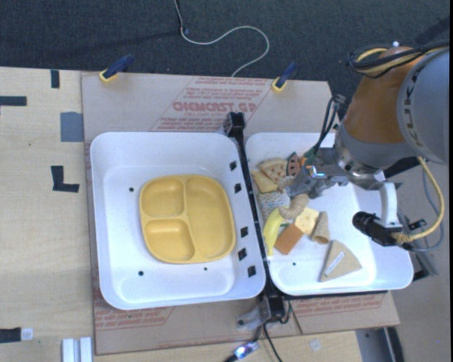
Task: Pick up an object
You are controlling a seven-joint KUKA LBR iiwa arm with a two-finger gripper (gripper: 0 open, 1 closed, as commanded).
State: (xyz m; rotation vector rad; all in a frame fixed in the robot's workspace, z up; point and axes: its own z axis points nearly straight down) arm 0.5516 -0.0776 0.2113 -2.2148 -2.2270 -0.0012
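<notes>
Right under my gripper (306,181), I cannot tell how it stands. Small toy food pieces (291,217) lie piled just below it. They look light and hard. I should pinch the yellow block (307,221) by its flat sides.

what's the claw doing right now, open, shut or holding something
Claw: cannot be told; it is low over the food pile in the right bin.
</notes>
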